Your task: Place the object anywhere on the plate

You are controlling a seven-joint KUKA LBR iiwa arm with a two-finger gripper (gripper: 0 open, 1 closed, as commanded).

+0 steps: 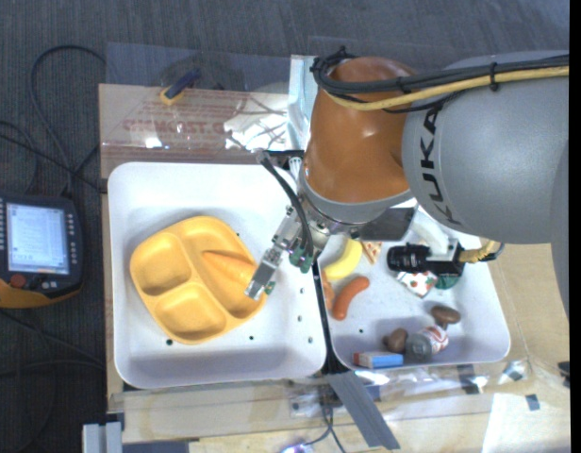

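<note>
Camera view: two shallow white bins sit side by side on the bench, the left bin (130, 196) and the right bin (490, 340) touching along their shared wall. A yellow divided plate (177, 295) lies flat in the left bin, turned at an angle, well inside the walls. The grey arm (479, 149), with its orange band, reaches in from the right and crosses above the shared wall. The gripper (259, 286) points down and to the left, its tip over the plate's right rim. Whether it is parted, closed, or clamped on anything I cannot make out from this angle. A darker orange streak in the plate's right compartment, just beside the tip, may be shading rather than a thing.

The loose things lie in the right bin. A yellow banana (342, 260) sits close to the shared wall, partly under the wrist. Just below it lies an orange-red sausage (350, 295), tilted. Nearer the front wall are a small brown lump (395, 338), a second brown piece (445, 315) and a blue bar (378, 359) with a red end.

Left of the bins, a control pendant (36, 243) with a lit screen rests on the dark floor.
</note>
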